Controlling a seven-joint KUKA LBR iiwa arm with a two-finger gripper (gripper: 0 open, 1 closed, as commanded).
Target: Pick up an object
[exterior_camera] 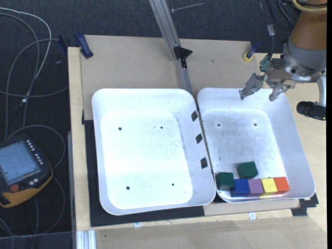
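The gripper (262,90) hung with fingers spread and nothing between them above the far edge of the right bin (290,134). Six coloured blocks (252,180) sat clustered along that bin's near edge.

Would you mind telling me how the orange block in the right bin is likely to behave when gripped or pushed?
The orange block looks like a small cube with flat faces, so it is probably stiff and unlikely to roll. It sits at the end of a row, beside the yellow block and near the bin's wall, so a push would likely jam it, and the open gripper may find little finger room.
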